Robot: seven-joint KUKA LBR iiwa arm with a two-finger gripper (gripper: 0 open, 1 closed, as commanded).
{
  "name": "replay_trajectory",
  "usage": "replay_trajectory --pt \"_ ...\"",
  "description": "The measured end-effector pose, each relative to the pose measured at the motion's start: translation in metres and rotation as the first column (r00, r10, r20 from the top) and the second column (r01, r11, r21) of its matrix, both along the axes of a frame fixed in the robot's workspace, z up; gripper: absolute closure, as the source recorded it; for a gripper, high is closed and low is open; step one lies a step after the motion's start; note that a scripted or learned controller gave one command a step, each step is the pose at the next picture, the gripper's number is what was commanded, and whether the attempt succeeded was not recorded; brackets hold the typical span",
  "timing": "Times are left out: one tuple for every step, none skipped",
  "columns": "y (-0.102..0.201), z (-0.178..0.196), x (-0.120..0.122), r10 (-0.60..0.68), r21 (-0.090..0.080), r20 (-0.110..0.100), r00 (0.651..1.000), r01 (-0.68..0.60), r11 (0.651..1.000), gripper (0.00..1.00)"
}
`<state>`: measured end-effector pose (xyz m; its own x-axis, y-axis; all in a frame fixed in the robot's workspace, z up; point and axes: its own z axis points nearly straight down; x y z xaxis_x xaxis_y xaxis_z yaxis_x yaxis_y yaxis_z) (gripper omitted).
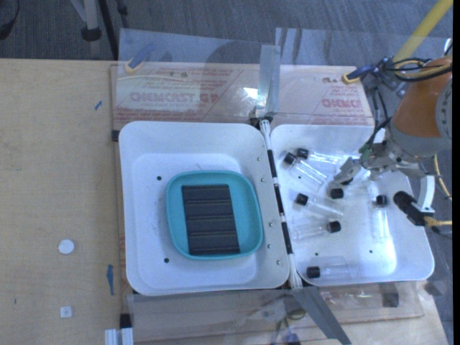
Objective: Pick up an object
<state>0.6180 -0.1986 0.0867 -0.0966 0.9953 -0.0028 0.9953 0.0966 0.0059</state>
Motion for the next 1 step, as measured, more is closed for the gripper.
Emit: replay_trajectory --pt "0.0003 0.0118 0.0015 0.000 0.001 0.005 1.000 0.000 1.000 1.00"
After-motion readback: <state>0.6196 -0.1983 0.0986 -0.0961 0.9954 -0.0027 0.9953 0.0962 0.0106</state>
